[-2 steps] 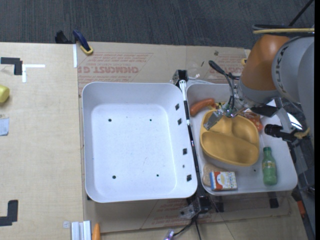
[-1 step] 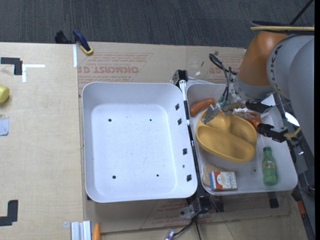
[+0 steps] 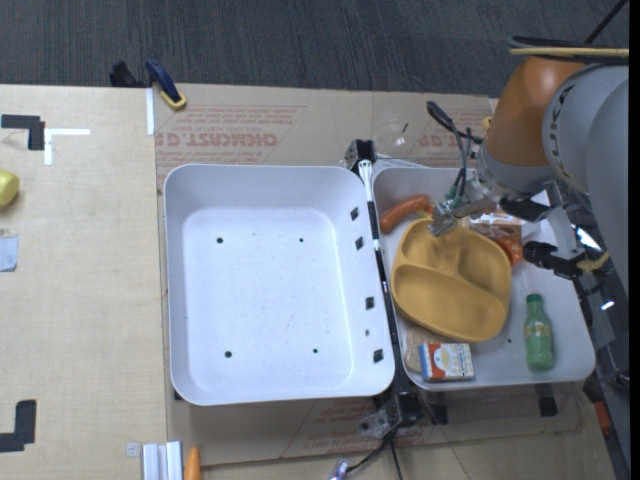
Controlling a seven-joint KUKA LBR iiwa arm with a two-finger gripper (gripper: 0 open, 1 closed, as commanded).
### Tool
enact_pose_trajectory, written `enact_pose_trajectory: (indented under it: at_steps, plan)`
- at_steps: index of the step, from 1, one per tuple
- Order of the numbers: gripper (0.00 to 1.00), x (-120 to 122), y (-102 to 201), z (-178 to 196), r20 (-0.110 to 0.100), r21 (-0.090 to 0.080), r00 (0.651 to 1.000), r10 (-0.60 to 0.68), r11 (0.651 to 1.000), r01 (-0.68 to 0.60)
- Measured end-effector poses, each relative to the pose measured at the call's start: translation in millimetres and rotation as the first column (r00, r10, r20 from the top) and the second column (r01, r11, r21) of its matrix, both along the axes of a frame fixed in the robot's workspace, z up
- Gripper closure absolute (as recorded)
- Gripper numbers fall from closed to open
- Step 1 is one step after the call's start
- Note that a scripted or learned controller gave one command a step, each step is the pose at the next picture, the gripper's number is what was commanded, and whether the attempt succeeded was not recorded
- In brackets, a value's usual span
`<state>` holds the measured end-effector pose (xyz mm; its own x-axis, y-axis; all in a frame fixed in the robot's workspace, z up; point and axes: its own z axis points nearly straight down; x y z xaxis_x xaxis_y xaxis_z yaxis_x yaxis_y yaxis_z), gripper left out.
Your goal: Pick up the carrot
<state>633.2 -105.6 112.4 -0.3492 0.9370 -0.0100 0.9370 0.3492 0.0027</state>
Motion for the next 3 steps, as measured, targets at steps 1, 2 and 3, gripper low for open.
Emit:
enact_pose_trajectory:
  at_steps: [1,2,3]
  plan:
    - [0.0,0.7,2.1,-0.4,0.001,0.003,1.0,0.001,1.0,-0.001]
    - [0.0,29.5,-23.9,-8.1,-0.004,0.014,0.945,-0.326,0.945,0.326]
    - [0.0,27.0,-11.4,-7.0,0.007,-0.008,0.884,-0.468,0.884,0.468]
